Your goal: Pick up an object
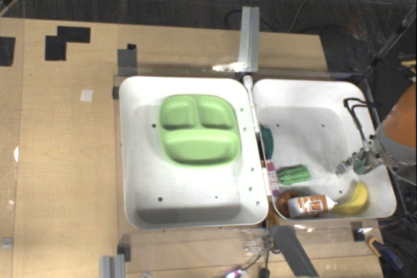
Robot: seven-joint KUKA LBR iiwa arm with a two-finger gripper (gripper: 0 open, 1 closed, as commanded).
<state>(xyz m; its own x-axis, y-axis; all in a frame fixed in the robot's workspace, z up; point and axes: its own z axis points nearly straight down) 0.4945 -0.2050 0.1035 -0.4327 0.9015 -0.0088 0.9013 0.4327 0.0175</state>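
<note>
My gripper [350, 166] hangs over the right side of the right bin [306, 101], just above and left of a yellow banana [353, 200]. It is open, with nothing between its fingers. A small bottle with a white cap and brown-orange label [306, 205] lies on its side at the bin's front edge, touching the banana's tip. A green ridged block [293, 174] lies left of the gripper. A dark teal item [266, 141] rests against the bin's left wall.
The left bin [140, 140] holds a green divided plate [198, 128]. A black cable loop [358, 111] lies at the right bin's far right corner. A metal post [249, 36] stands behind the wall between the bins. The orange-banded arm [401, 127] enters from the right.
</note>
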